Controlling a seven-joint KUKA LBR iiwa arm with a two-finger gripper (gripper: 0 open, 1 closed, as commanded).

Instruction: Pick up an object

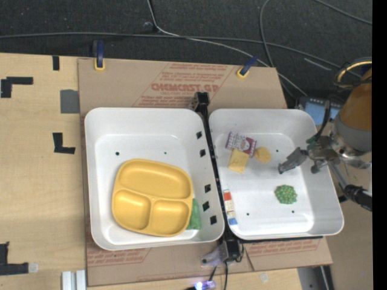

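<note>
**Gripper over right bin, nothing held**

We see the arm entering from the right edge of the frame, orange band at upper right, wrist over the right rim of the right bin. The gripper reaches left over the bin's floor, in the right-centre of the frame. One dark finger points down-left; we can't tell whether the jaws are released or clenched. Nothing shows between them — no grasp that we can confirm.

Right bin contents:
- green ball-like object, lower right of the bin, just below the gripper and apart from it
- yellow block and a smaller orange-yellow piece, upper middle of the bin, near each other
- purple-and-white packet, touching the yellow block's top edge
- thin white stick with a red and a blue band, lying along the bin's left wall

Left bin, centre-left of the frame:
- yellow three-compartment tray, lower half of the bin
- green item wedged at the tray's right edge, mostly hidden — can't identify it

Both bins sit on a brown cardboard sheet with red print, clipped at the top edge by two clamps. Black cables cross the dark surface at the top of the frame.
</note>
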